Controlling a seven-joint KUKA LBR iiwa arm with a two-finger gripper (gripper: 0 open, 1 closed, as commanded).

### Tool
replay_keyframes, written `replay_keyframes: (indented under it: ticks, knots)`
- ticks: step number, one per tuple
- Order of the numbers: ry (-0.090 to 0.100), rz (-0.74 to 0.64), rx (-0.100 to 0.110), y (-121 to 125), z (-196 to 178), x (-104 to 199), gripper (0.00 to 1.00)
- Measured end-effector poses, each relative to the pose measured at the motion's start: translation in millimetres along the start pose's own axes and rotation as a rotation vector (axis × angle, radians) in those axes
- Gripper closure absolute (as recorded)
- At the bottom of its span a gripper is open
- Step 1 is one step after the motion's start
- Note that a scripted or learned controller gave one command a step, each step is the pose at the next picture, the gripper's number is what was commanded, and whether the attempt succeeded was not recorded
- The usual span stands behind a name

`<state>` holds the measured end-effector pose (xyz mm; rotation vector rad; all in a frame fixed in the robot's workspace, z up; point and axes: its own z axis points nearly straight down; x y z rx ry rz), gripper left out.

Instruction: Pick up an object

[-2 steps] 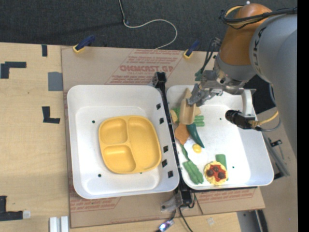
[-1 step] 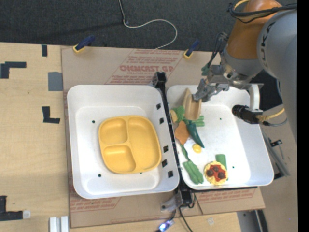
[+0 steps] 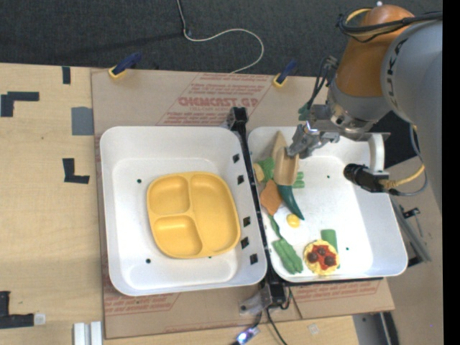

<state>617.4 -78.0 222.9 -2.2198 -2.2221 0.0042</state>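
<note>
Several small toy foods lie along the left side of the right bin (image 3: 374, 257), and the nearest to the gripper (image 3: 300, 146) is a tan wedge-shaped piece (image 3: 286, 169), probably light, stiff and smooth, best pinched across its narrow faces. It sits just below and left of the fingertips, seemingly touching; how far the gripper is open, and whether it grips anything, I cannot tell.

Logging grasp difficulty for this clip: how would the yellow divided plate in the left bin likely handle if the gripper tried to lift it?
The yellow divided plate looks rigid and moulded, so probably stiff. It lies flat on the left bin, so it is unlikely to roll or tip. Its wide, low rim and glossy surface may offer little grip and could slip.
</note>
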Motion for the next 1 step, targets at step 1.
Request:
replay_keyframes:
  ticks: [1]
  knots:
    - [0.001, -0.001, -0.002, 14.9, -10.3, 4.5, 1.00]
